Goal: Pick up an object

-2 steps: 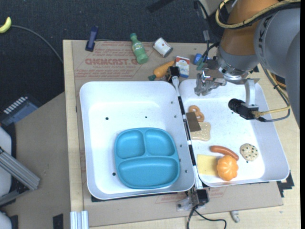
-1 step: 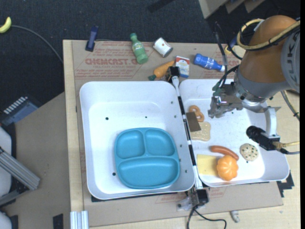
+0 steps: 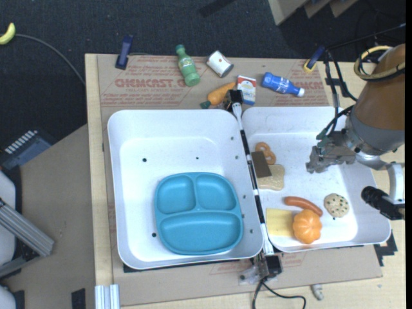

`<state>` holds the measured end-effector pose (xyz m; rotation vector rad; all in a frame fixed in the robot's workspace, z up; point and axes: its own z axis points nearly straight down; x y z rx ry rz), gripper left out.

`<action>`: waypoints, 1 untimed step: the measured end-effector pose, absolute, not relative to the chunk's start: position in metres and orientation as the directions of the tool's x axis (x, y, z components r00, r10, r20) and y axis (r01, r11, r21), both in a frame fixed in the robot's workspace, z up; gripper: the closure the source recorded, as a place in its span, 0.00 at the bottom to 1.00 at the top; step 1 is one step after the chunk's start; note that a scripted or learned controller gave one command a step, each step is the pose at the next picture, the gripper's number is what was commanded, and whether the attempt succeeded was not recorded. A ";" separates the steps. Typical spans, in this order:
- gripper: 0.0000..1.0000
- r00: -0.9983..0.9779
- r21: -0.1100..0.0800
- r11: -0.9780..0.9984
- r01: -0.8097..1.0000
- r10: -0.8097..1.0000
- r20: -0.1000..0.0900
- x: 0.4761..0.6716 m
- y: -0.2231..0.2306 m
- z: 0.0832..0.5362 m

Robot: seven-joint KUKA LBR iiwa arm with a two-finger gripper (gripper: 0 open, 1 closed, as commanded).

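The cookie (image 3: 336, 205), a small round one with dark chips, lay on the floor of the right bin (image 3: 293, 124), near its right wall and just beside the right end of a red sausage (image 3: 302, 203). Below the sausage sat a small orange pumpkin (image 3: 306, 226), touching a yellow slice of cheese (image 3: 278, 223) on its left. Further up, close to the wall shared by the two bins, a pretzel (image 3: 264, 153) and a pale slice of bread (image 3: 271, 177) lay together, with a dark flat piece across them that was hard to identify. The pincer (image 3: 320, 160) hung over the bare middle of the right bin, above and to the left of the cookie, apart from every item; nothing was between its fingers, and whether they were spread or closed could not be told from this angle. The left bin (image 3: 129, 140) carried a blue divided plate (image 3: 198, 212) in its lower half. On the counter (image 3: 103, 95) behind the bins lay a green bottle (image 3: 188, 65), a white can (image 3: 219, 63), a blue bottle (image 3: 282, 84), a small carton (image 3: 246, 89) and a carrot (image 3: 219, 95).
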<state>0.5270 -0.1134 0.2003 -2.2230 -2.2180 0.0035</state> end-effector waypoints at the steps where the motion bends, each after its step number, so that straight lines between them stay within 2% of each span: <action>1: 0.00 0.000 -0.001 0.000 1.000 1.000 0.001 0.528 -0.112 0.201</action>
